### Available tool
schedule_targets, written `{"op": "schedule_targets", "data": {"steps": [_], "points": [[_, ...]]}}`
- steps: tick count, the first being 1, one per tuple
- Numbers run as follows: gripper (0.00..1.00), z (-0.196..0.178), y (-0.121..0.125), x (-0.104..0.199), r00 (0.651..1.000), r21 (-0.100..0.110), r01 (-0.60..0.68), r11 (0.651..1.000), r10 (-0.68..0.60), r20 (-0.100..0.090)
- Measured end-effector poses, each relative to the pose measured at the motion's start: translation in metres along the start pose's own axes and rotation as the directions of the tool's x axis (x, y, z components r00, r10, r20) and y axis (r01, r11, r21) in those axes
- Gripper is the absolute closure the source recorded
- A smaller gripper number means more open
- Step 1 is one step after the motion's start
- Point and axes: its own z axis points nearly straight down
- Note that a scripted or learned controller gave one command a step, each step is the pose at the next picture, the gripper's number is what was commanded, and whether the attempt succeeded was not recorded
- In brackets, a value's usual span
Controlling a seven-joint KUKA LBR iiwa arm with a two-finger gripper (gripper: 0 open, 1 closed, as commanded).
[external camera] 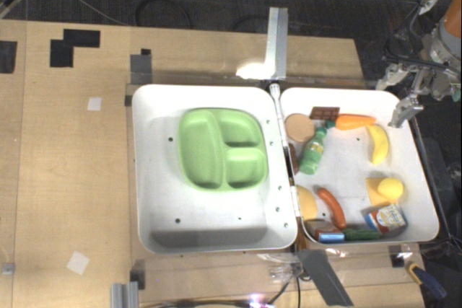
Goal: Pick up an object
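The right bin [426, 184] holds several toy foods. Among them are a yellow banana [378, 143], an orange carrot [355, 122], a green bottle [312, 153], a brown chocolate bar [324, 113], a red sausage [332, 204] and a yellow lemon [390, 189]. My gripper [401, 94] hovers over the bin's far right corner, just right of the carrot and above the banana. It is open, with nothing between its fingers.
A green divided plate [220, 148] lies in the left bin [155, 177]. A round brown piece [299, 128] sits by the wall between the bins. A small can [386, 218] and flat green and blue pieces crowd the right bin's near edge. A metal post [278, 43] rises behind the bins.
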Motion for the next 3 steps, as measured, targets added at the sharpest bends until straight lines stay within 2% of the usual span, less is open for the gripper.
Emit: {"op": "schedule_targets", "data": {"steps": [1, 2, 3], "points": [[0.0, 0.097, -0.001, 0.001, 0.999, -0.003, 0.04, 0.999, -0.04, -0.008], [0.0, 0.158, -0.002, 0.032, 1.0, 0.001, -0.018, 1.0, 0.018, 0.003], [0.0, 0.159, 0.052, -0.002, 1.0, 0.001, 0.007, 1.0, -0.007, -0.026]]}}
